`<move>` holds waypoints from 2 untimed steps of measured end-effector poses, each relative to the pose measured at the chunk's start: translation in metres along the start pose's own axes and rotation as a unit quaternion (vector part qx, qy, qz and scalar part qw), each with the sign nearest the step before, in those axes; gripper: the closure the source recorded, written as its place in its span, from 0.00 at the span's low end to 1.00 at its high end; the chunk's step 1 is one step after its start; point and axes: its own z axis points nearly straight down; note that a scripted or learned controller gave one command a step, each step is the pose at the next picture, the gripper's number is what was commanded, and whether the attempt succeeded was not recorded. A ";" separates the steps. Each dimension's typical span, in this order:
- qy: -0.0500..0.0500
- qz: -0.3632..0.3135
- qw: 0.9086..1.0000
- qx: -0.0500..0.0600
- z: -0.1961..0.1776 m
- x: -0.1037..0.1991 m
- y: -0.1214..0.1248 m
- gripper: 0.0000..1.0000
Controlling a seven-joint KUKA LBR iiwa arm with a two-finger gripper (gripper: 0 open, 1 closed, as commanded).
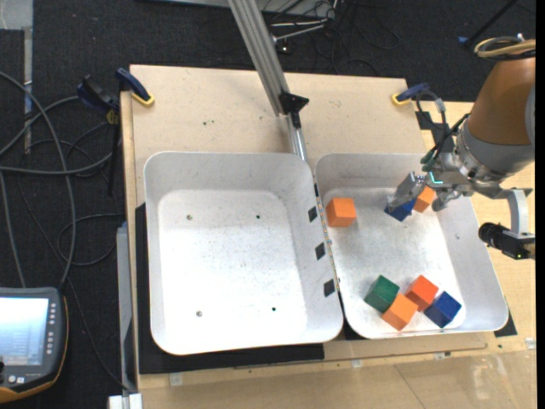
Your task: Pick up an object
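Jaws (409, 199) touch a blue block (398, 212).

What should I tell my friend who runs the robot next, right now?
Gripper: low in the right bin, at a blue block and an orange block; can't tell if the jaws hold either.
Another orange cube sits near the bin's left wall.
Near the front: green block, two orange blocks, blue block.
Done: nothing clearly lifted.
Left: lift one object clear.
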 end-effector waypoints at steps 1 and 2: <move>-0.001 0.000 1.000 -0.002 -0.003 0.000 0.001 0.00; 0.000 0.001 1.000 0.000 0.041 0.003 0.004 0.00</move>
